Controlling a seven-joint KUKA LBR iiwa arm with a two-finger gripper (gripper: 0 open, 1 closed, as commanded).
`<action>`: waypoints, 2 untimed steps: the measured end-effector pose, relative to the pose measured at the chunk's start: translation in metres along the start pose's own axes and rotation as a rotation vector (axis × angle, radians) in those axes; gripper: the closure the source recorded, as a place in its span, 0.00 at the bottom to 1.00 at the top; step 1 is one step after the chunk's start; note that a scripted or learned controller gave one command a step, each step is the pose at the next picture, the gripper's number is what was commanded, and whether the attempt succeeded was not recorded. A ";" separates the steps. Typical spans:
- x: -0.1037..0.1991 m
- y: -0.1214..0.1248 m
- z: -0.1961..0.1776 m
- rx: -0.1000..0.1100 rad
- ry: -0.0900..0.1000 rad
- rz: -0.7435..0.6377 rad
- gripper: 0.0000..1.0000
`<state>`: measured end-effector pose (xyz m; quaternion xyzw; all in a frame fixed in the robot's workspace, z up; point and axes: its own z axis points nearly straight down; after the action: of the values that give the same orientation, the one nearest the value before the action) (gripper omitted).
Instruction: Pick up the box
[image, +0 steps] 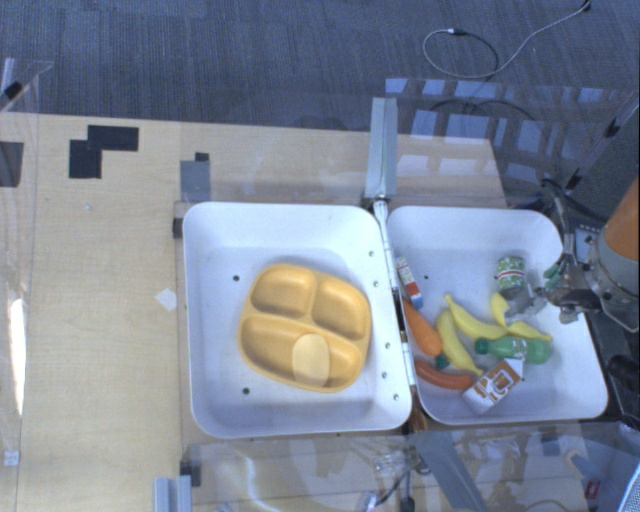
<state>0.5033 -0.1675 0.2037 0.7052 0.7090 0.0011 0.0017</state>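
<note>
Below the jaws, toward the near wall of the right bin (575, 400), lies one box (496, 384): small carton, white and brown-orange faces, tilted on its side, touching the hot dog's end. Gripper (540, 300) hangs over the far-right part of that bin; whether its jaws are released or clenched, I cannot tell.

Beside the jaws:
- can (511, 270), green and white: one
- bananas (470, 325), yellow: three, as far as can be made out
- green bottle (512, 348): one
- carrot (424, 332): one
- hot dog (445, 375): one
- tube (407, 283), white and red: one

Well left of the jaws, left bin (210, 300): one yellow divided tray (305, 325).
</note>
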 end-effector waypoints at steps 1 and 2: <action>-0.038 0.100 0.082 0.001 0.000 -0.018 0.00; -0.005 0.099 0.074 -0.001 0.000 -0.049 0.00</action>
<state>0.6025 -0.1719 0.1302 0.6875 0.7262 0.0015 0.0024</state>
